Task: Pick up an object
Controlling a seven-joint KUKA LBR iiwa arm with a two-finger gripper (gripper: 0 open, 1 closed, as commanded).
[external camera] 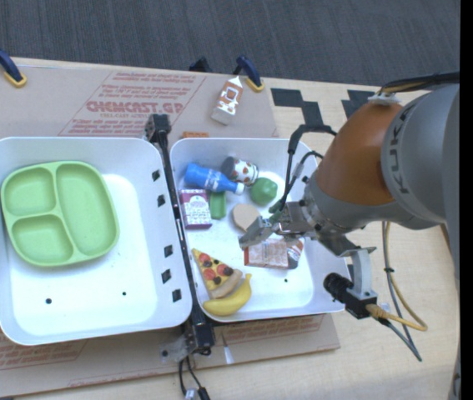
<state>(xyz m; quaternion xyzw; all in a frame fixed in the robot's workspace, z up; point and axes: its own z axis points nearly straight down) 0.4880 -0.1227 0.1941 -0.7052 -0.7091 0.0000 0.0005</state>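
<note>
In the right bin, my gripper hangs low over the middle. It sits just above a flat red and white packet and beside a tan round piece. Around it lie a green ball, a blue bottle, a small dark-capped figure, a maroon box, a pizza slice and a banana. The wrist hides the gripper's tips and part of the packet.
The left bin holds a green divided plate. A small orange and white carton lies on the cardboard behind the bins, near blue clamps. The arm's orange band overhangs the right bin's right wall.
</note>
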